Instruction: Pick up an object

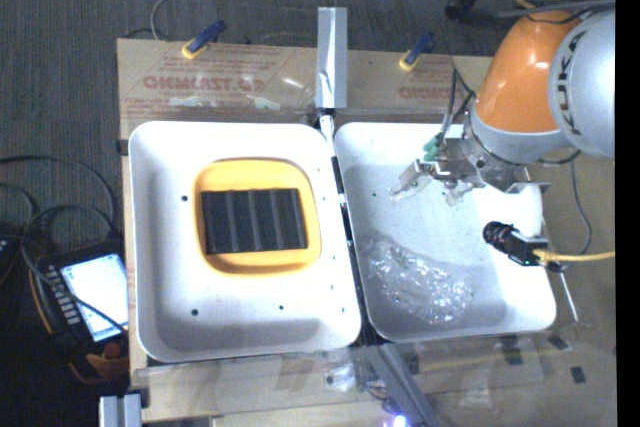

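My tool hangs over the right bin, in its upper half, a bit toward the far wall. The two fingers are spread apart with nothing between them and point down and left toward the bin floor. My arm comes in from the right, its orange band above the bin's far right corner.

Pickable things:
- Clear crumpled plastic lies flat in the near half of the right bin, nearer the camera than my tool and apart from it. It's hard to outline, see-through on white.
- Yellow tray-like piece with a dark ribbed insert sits flat in the middle of the left bin, well apart from my tool.

The bins sit side by side, touching or almost touching along the middle seam. The table has a brown printed sheet showing behind the bins, held by two blue-and-yellow clamps at the far edge. A metal strip stands upright behind the seam. A small lit screen lies on the floor at left.
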`<state>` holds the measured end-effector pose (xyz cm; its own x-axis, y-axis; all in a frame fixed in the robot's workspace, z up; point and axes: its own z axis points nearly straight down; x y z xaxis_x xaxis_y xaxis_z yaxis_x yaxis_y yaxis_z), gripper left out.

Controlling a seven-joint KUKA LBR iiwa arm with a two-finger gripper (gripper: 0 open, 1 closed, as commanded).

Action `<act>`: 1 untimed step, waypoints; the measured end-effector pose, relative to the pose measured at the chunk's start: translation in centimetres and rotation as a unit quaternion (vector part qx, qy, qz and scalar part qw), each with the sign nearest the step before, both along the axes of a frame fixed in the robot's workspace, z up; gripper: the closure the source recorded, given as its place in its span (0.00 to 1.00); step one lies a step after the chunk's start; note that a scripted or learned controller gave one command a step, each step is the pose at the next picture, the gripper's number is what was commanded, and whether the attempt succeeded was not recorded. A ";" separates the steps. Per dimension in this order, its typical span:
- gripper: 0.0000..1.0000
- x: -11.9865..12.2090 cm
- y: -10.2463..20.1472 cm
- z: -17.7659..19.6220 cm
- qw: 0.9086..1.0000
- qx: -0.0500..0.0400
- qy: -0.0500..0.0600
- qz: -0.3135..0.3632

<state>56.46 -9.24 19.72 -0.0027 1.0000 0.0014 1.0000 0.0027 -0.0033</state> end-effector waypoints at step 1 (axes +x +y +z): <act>0.00 1.3 4.0 -1.4 0.999 -0.001 0.000 0.036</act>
